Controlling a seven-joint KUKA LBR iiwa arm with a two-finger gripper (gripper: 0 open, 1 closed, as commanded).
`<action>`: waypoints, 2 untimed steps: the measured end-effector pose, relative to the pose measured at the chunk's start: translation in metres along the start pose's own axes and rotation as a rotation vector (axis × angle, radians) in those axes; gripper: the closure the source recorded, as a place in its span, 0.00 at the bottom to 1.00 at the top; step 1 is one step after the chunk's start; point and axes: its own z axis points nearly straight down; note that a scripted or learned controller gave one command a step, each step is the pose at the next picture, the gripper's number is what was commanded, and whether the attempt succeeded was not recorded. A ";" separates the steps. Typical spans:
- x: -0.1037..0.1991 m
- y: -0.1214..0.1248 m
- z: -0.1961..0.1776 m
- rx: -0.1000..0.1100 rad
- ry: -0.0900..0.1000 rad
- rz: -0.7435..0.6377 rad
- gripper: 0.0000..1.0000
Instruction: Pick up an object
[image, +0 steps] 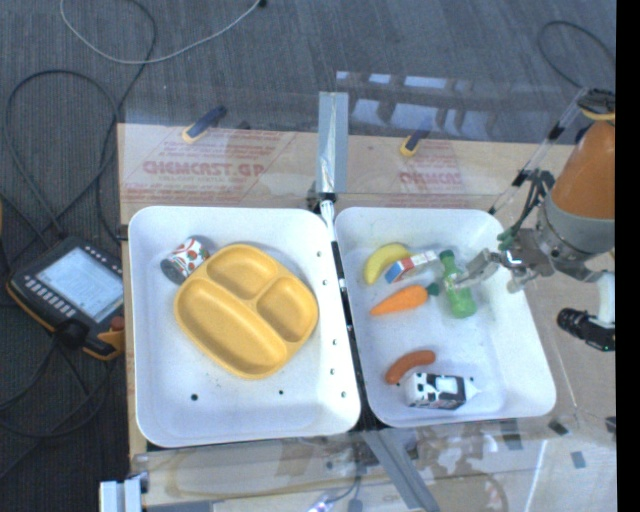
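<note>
The right bin (520, 390) holds a yellow banana (383, 261), a white tube with a red and blue label (413, 266), an orange carrot (401, 300), a green bottle-like object (459, 297), a brown sausage (410, 365) and a black-and-white cow toy (439, 390). My gripper (493, 277) hangs over the right side of this bin, just right of the green object. It looks open, with nothing between its fingers. One fingertip (470, 279) is close above the green object; I cannot tell if it touches.
The left bin (160, 400) bears a yellow divided plate (246, 309) and a small patterned can (184, 260) at its upper left. A metal divider (331, 150) rises behind the bins. A teach pendant (70, 290) and cables lie to the left.
</note>
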 end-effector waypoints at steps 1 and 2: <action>0.003 0.018 0.092 -0.001 -0.001 -0.069 0.00; 0.005 0.019 0.085 0.000 0.001 -0.071 1.00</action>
